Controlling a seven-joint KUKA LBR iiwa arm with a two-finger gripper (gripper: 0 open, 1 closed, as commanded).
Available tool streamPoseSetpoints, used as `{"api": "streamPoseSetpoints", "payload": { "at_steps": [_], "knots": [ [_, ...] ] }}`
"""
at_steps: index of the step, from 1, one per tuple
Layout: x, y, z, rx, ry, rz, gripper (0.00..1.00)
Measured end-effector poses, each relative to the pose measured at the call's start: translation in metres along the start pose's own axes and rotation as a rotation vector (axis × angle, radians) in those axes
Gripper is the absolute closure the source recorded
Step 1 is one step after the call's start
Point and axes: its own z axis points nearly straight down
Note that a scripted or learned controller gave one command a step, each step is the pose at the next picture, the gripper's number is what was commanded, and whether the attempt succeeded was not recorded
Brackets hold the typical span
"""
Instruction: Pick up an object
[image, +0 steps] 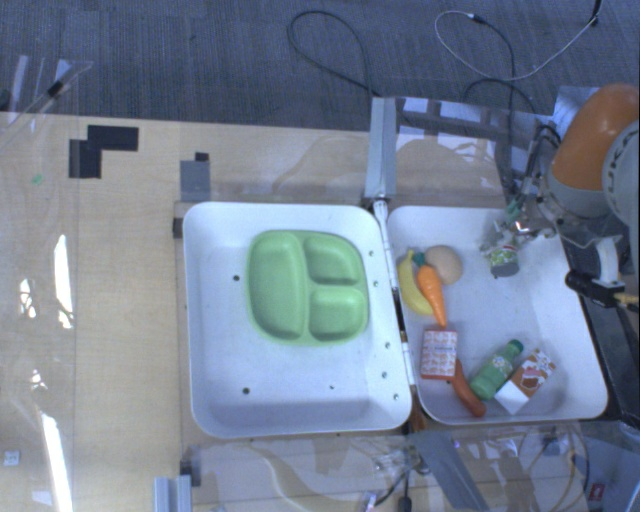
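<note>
The right bin (570, 330) holds several toy items. A yellow banana (407, 287), an orange carrot (432, 291) and a beige round piece (446, 264) lie together near its left wall. A red and white packet (438, 353), an orange piece (466, 392), a green bottle (495, 369) and a small carton (529, 378) lie along the front. My gripper (503, 254) hangs over the bin's back right part, apart from all of these, with the orange-banded arm (590, 150) behind it.
The left bin (215, 330) holds a green divided plate (305, 287). A metal divider (380, 150) runs between the bins at the back. Cables (330, 40) loop on the floor beyond the bench. Bare bin floor lies between the gripper and the bottle.
</note>
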Motion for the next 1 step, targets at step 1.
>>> {"api": "streamPoseSetpoints", "payload": {
  "at_steps": [1],
  "knots": [
    [0.015, 0.0088, -0.0879, 0.008, 0.003, -0.006, 1.0]
  ]
}}
